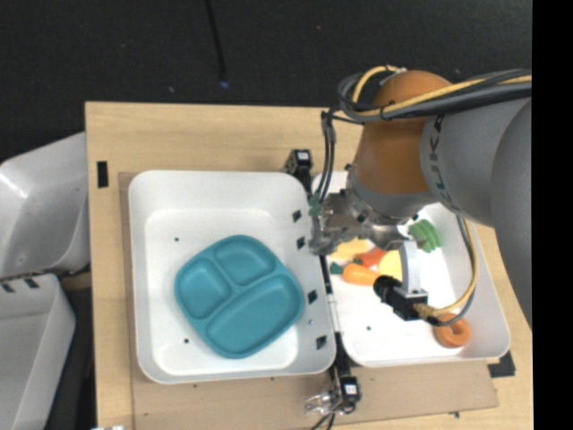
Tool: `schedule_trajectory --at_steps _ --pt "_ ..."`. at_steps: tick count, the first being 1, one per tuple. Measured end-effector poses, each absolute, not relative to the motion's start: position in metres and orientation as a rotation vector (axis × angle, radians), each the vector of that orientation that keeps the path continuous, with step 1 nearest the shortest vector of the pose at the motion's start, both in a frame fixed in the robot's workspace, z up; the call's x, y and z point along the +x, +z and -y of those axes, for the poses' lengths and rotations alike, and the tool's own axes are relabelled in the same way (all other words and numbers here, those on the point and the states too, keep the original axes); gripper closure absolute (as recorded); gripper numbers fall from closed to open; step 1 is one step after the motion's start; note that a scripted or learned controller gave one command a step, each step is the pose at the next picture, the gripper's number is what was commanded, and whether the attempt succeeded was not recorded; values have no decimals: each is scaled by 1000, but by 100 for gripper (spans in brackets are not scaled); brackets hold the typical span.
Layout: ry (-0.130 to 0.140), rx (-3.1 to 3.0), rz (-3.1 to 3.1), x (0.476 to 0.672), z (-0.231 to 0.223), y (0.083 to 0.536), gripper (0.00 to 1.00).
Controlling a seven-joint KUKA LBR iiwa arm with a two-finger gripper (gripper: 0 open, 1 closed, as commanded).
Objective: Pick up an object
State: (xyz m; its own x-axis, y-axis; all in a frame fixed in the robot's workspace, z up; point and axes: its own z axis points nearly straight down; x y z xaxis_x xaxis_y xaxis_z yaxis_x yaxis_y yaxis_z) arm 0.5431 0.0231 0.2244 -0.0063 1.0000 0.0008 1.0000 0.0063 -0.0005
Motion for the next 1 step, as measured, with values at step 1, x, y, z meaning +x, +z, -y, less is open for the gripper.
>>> schedule_trajectory --at_steps 1 --pt "-5 -2213 2231 530 -73 242 100"
